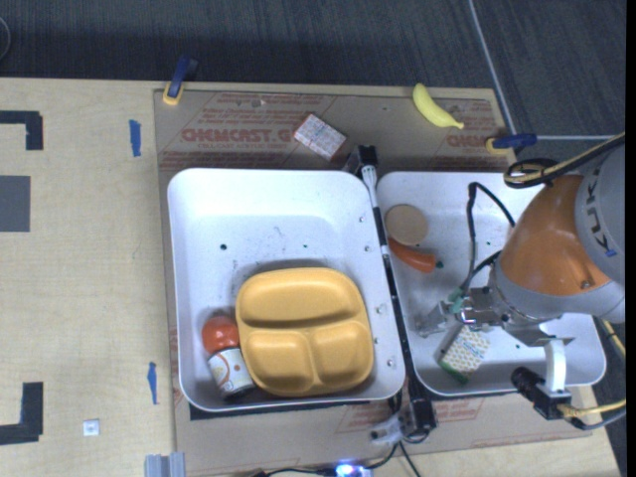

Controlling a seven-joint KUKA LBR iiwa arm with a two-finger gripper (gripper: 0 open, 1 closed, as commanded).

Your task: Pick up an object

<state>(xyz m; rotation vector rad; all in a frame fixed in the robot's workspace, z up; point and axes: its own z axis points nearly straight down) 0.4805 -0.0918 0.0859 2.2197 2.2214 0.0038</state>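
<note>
Objects for picking are lying across two shallow white plastic bins, here described from the view's left to its right. A wooden counter is carrying both bins on a sheet of printed brown cardboard, which is probably serving as a protective liner. The left bin is holding a large yellow compartmented plastic tray, which is taking up most of the lower floor; a small red-and-white rounded object is sitting wedged between the tray and the bin's lower left wall, a position that is likely making it awkward to reach. A small patterned white box and a yellow banana are resting on the cardboard beyond the bins, seemingly outside the working area. The right bin is holding a tan round disc and, just beside it, an orange carrot-shaped toy, both near the upper left corner. Lower down, the robot's hand is hanging over the bin floor, with a flat white speckled packet just below it. Whether the hand is spread or pressed together cannot be told, and nothing is visibly pinched. The packet appears the likeliest target, lying flat and apart from the walls.
</note>
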